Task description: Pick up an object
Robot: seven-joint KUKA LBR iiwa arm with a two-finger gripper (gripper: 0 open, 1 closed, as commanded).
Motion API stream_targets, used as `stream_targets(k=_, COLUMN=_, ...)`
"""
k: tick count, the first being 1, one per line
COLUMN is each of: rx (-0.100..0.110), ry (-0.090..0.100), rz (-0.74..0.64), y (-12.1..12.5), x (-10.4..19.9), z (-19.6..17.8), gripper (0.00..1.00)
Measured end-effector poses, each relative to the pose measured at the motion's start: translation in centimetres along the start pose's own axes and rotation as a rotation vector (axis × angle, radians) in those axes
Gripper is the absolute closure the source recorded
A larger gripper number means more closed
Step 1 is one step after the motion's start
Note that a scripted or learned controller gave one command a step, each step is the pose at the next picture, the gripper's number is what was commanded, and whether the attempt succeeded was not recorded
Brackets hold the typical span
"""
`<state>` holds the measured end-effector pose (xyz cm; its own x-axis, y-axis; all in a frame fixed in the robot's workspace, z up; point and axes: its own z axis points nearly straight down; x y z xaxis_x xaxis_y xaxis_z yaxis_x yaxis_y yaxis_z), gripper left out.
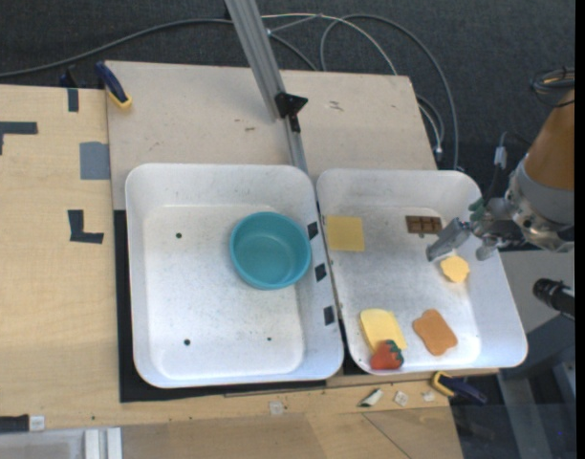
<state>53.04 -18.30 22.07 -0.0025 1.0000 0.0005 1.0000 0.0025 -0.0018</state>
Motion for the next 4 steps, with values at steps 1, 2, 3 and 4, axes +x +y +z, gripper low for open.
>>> stream_targets(k=1, rx=0.000, ry=0.000, rz=0.000, y=0.0, x=0.0, z=0.0, gripper=0.00)
stream_targets(k=2, rx=0.006, ry=0.001, rz=0.001, y=0.6, x=0.3, z=6.2, gripper=0.00)
stream_targets(k=3, rx=0.006, ry=0.000, rz=0.001, y=1.0, x=-0.4, z=11.8, gripper=0.00)
stream_targets(k=4, rx=-0.001, ry=-0.002, rz=0.001, y=1.1, x=-0.4, z=13.1, gripper=0.00)
